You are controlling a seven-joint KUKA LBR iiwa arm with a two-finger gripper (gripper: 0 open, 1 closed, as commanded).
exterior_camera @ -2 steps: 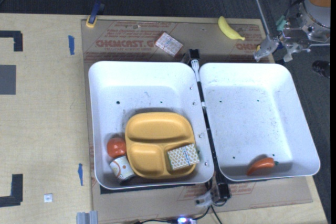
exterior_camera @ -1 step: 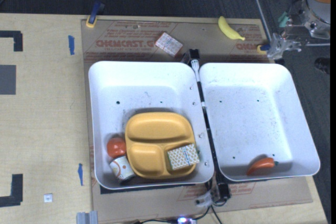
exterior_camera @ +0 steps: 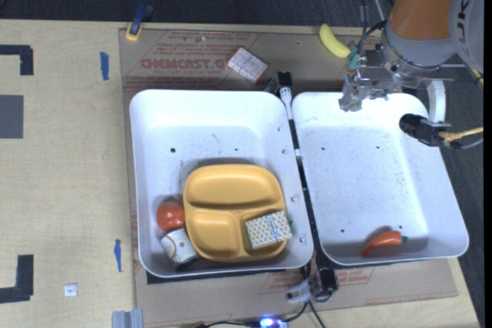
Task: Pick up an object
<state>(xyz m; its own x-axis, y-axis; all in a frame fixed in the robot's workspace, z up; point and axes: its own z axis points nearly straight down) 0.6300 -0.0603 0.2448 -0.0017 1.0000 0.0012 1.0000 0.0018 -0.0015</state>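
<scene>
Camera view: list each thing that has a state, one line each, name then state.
gripper: above the far edge of the right bin, nothing seen in it.
yellow tray: flat in the left bin, right way up.
patterned packet: lying in the tray's near right compartment.
orange carrot toy: lying on the right bin's floor, near edge.
banana: outside the bins, on the board.

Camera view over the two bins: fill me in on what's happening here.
A grey and orange robot arm reaches in from the right, its claw over the far edge of the right bin, with nothing visible in it. That bin holds an orange carrot-like toy near its front. The left bin holds a yellow divided tray with a patterned packet on it, a red ball and a small cup beside it. Nothing is picked up yet.
</scene>
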